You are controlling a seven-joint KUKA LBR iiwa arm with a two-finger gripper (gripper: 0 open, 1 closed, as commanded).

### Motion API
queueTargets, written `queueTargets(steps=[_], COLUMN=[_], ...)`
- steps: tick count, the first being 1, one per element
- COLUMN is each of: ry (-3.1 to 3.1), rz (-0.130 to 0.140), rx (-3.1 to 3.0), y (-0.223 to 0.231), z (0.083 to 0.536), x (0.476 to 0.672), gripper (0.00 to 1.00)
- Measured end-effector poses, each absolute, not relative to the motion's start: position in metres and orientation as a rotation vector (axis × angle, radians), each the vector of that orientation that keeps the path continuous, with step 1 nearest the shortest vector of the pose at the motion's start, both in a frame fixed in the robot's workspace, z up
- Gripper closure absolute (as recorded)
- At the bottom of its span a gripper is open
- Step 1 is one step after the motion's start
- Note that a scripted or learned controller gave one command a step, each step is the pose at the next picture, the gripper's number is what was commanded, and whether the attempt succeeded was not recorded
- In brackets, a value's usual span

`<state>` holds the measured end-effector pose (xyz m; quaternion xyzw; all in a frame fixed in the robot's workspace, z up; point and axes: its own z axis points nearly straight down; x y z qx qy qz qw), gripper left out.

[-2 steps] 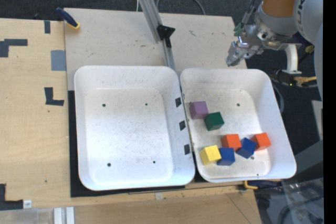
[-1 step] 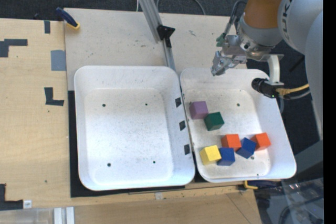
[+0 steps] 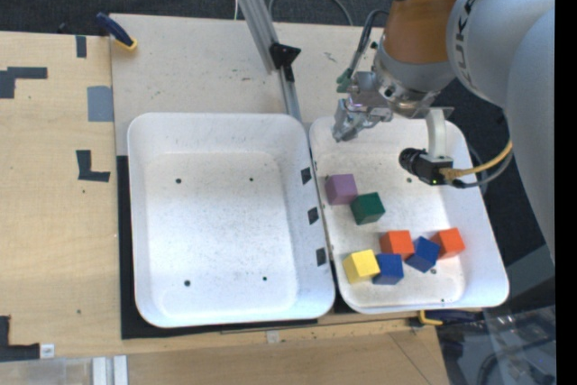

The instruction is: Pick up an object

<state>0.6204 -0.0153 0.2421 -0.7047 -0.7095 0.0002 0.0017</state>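
My gripper [image 3: 350,127] hangs over the back left corner of the right bin [image 3: 478,279], with nothing between its fingers. Below it in that bin lie a purple cube [image 3: 341,187] and a green cube [image 3: 368,208], side by side. Nearer the front sit a yellow cube [image 3: 361,264], two blue cubes [image 3: 389,268] [image 3: 423,253] and two orange cubes [image 3: 397,242] [image 3: 450,242], packed close together. The purple cube is the nearest to the gripper, a little toward the front of it.
The left bin [image 3: 221,216] stands beside the right one, their rims touching. A slanted metal pole [image 3: 257,9] rises behind the bins. A black cable fitting [image 3: 424,163] hangs off the wrist over the right bin. Grey tape marks dot the bench at left.
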Motion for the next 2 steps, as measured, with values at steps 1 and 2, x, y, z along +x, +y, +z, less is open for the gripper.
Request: queueTargets(steps=[1,2], ry=[-2.226,-2.226], rz=[0.002,0.004], rx=[-2.212,-2.212], y=[0.037,0.085], z=[0.231,0.221], x=[0.608,0.591], gripper=[1.00,1.00])
